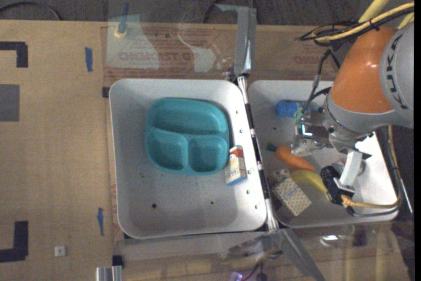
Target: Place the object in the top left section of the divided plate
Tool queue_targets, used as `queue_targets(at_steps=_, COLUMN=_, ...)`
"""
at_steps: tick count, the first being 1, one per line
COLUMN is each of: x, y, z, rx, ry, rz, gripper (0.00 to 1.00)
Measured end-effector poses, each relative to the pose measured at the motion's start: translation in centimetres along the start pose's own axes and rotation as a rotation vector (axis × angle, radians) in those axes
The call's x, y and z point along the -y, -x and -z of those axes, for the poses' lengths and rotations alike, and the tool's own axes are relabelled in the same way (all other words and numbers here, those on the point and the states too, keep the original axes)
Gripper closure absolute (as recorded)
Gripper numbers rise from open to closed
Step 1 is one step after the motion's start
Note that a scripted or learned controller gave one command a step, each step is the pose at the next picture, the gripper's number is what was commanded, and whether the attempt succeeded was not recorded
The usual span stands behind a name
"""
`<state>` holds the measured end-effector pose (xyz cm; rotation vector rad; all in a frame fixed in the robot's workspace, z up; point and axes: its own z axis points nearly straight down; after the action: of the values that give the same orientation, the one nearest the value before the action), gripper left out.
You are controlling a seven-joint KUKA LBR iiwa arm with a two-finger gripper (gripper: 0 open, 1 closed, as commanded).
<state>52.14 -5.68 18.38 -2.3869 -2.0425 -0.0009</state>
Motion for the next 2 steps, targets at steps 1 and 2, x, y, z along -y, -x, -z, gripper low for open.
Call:
queue_targets(at_steps=1, x=2.9, y=1.8, z=0.0, rx=-0.001, ry=-0.005, rz=0.266, gripper=1.0)
queue_targets(at_steps=2, x=-3.7, y=5.5, z=-0.2, rx=0.002, ry=0.003, rz=0.564, gripper=1.0)
